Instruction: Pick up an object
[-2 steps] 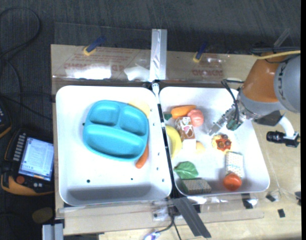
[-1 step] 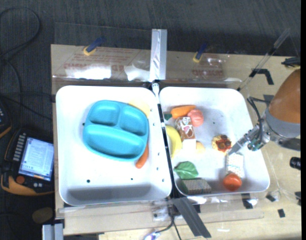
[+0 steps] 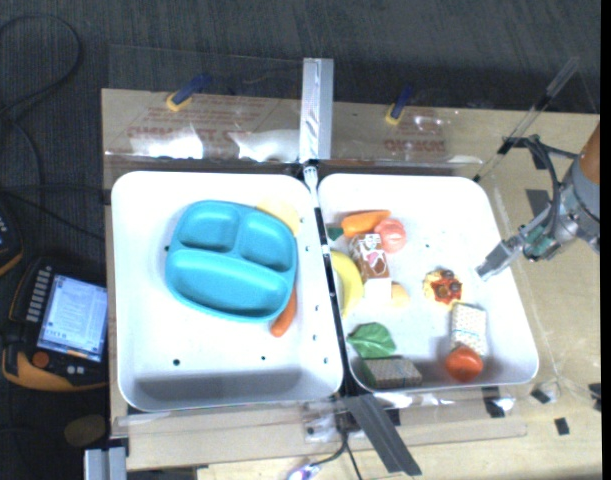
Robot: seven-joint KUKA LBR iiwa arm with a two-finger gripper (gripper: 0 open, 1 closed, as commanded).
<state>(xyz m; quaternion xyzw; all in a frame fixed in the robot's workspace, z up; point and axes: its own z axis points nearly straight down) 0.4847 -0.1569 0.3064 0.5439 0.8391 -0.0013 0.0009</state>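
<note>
The gripper [image 3: 495, 262] hangs over the right white bin's [image 3: 505, 218] right rim; whether it is open I cannot tell. The small orange-and-yellow toy [image 3: 444, 286] lies just left of it.

Arm [image 3: 585, 193] cut off at right edge; only wrist section in frame. Gripper [image 3: 493, 264] small and blurred, finger state not resolvable. Orange piece [image 3: 284, 315] and yellow piece [image 3: 282, 211] mostly hidden under blue divided plate [image 3: 230, 258]. Banana [image 3: 347, 278] partly covered by neighbouring toys. Small printed items too small to identify.
</note>
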